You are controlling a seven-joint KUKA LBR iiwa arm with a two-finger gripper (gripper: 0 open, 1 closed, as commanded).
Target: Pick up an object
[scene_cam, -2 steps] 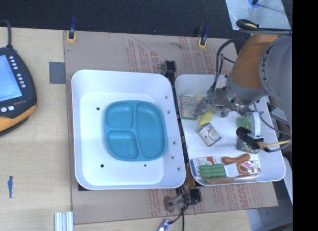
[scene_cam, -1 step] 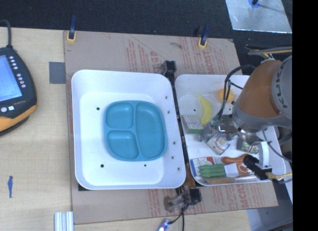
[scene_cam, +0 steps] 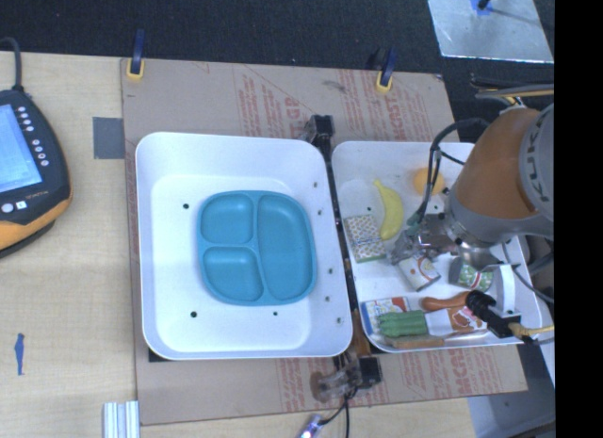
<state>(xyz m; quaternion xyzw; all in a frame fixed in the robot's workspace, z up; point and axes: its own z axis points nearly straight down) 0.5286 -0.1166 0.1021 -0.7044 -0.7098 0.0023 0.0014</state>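
End effector: the end effector [scene_cam: 421, 243] sits low in the right bin [scene_cam: 353, 158], at the frame's right; whether it is open, closed or gripping anything I cannot tell.
Task's things: candidates lie in that bin, namely a yellow banana [scene_cam: 389, 210] and a patterned packet [scene_cam: 364, 237] just left of the end effector, and a green-and-red box [scene_cam: 407, 322] below it.
Why there: the clutter sits together, so the arm [scene_cam: 499, 177] likely descends over it.
In the way: items crowd closely; a clean grasp looks hard.
Surroundings: the left bin [scene_cam: 155, 238] holds a blue divided plate [scene_cam: 256, 246]; a teach pendant [scene_cam: 26, 168] rests on the worktop [scene_cam: 57, 351].
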